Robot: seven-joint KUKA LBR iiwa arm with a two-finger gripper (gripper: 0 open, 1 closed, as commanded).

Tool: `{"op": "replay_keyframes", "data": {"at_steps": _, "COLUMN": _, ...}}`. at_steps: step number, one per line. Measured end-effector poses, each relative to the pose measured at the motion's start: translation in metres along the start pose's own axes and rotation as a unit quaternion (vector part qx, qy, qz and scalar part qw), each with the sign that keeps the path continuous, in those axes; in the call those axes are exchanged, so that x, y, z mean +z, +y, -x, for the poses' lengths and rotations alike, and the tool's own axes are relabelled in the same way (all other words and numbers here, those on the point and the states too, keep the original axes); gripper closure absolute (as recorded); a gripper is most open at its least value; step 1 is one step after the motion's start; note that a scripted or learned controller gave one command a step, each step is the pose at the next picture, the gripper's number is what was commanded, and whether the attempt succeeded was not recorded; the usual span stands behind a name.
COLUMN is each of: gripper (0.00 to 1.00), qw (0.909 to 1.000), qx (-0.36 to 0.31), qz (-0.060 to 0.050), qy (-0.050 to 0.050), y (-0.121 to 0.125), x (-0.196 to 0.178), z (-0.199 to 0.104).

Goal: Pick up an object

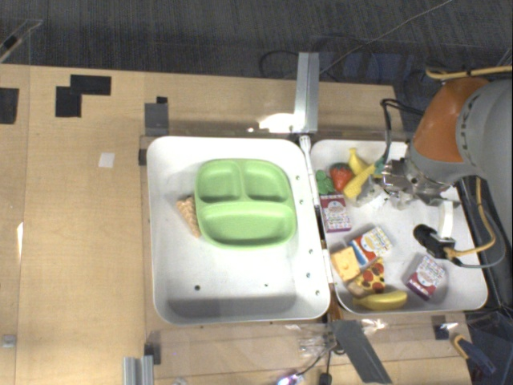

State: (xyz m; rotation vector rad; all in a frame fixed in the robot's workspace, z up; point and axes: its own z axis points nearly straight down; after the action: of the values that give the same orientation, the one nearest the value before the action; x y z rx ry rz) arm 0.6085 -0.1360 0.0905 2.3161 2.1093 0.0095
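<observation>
Hovering low at the top of the right shallow white bin (473,295), grey two-finger gripper (383,176) (finger state: cannot tell); beside it yellow banana-shaped toy (358,176), long axis slanting upper-left to lower-right; open floor near the right wall

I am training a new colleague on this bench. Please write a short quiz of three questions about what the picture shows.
1. True or false: the green tray lies in the left bin.
2. Which bin holds the banana? A) left B) right
3. Fill in: the tool is above the ____ bin.

Key: 1 true; 2 B; 3 right.
</observation>
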Motion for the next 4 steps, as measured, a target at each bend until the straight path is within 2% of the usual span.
{"op": "replay_keyframes", "data": {"at_steps": 1, "gripper": 0.0, "qw": 0.9995, "qx": -0.018, "qz": -0.027, "qy": -0.003, "y": 0.035, "x": 0.001, "z": -0.014}}
{"op": "replay_keyframes", "data": {"at_steps": 2, "gripper": 0.0, "qw": 0.9993, "qx": 0.009, "qz": -0.035, "qy": 0.008, "y": 0.043, "x": 0.002, "z": 0.001}}
{"op": "replay_keyframes", "data": {"at_steps": 3, "gripper": 0.0, "qw": 0.9998, "qx": 0.022, "qz": 0.0, "qy": 0.001, "y": -0.01, "x": 0.0, "z": 0.019}}
{"op": "replay_keyframes", "data": {"at_steps": 4, "gripper": 0.0, "qw": 0.9988, "qx": 0.04, "qz": -0.026, "qy": -0.004, "y": 0.05, "x": 0.001, "z": -0.012}}
